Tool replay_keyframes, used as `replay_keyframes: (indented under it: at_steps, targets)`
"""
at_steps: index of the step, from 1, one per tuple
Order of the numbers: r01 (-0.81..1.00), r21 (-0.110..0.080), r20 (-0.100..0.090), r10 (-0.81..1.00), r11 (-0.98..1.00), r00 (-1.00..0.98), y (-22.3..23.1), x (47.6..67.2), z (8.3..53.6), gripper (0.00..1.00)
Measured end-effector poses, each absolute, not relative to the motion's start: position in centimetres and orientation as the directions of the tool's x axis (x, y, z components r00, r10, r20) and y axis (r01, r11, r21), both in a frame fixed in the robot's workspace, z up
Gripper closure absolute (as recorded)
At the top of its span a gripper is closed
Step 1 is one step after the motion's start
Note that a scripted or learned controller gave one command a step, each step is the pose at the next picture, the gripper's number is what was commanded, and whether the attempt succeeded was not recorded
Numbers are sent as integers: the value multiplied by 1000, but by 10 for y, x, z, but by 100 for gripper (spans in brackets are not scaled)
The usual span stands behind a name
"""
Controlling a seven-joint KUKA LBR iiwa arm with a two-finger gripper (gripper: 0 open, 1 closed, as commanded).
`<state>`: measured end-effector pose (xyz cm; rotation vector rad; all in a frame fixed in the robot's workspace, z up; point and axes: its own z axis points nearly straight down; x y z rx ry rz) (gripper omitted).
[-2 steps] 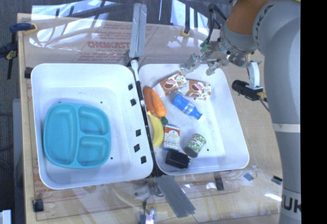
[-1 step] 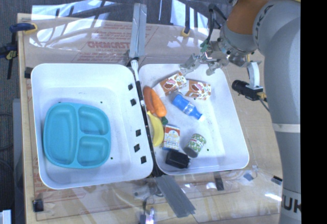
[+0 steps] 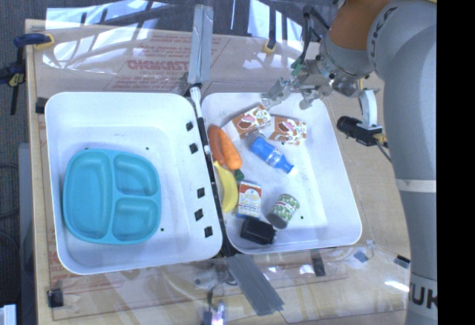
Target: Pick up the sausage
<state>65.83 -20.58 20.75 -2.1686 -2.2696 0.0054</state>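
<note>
At the right bin's (image 3: 338, 168) upper edge, the gripper (image 3: 292, 96) is hovering with jaws spread, gripping nothing. The sausage (image 3: 224, 147) is lying to its lower left against the bin's left wall, its long axis slanting from upper left to lower right.

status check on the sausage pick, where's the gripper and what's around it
Two-finger gripper open, holding nothing, above right white bin's far edge. Orange-red sausage lies by the divider, untouched. Yellow banana touches its near end; blue bottle nearby.
</note>
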Motion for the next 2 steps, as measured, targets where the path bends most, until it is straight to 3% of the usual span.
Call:
replay_keyframes:
  at_steps: [1,2]
  targets:
    - [989,-3,1,989,146,-146,-207,657,135,0]
    - [989,-3,1,989,146,-146,-208,658,136,0]
